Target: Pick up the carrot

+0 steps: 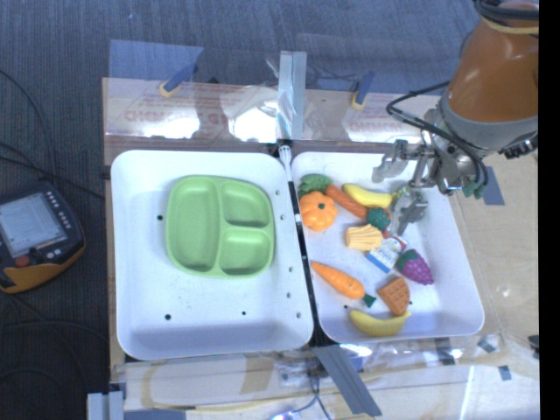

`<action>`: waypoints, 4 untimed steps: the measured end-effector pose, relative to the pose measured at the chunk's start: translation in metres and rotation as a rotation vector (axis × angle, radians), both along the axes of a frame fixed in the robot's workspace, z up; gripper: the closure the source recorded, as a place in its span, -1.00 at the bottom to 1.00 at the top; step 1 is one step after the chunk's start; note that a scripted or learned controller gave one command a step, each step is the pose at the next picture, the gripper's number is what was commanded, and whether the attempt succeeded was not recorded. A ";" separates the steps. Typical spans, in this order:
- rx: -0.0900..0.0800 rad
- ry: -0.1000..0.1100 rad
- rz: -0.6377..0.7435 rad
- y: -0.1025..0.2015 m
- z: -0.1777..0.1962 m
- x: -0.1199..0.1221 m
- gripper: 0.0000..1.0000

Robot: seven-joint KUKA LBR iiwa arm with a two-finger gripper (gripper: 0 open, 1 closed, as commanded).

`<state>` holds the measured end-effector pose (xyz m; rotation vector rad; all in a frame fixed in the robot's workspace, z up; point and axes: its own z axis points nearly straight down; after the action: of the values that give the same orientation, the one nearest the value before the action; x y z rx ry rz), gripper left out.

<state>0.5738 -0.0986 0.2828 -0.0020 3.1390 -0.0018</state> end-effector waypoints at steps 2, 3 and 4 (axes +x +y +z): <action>0.000 -0.004 0.055 -0.010 -0.186 -0.067 -1.00; -0.003 -0.025 -0.037 0.001 -0.190 -0.076 -1.00; -0.004 -0.022 -0.037 0.002 -0.180 -0.076 1.00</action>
<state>0.4980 -0.0969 0.1030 0.0551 3.1161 -0.0076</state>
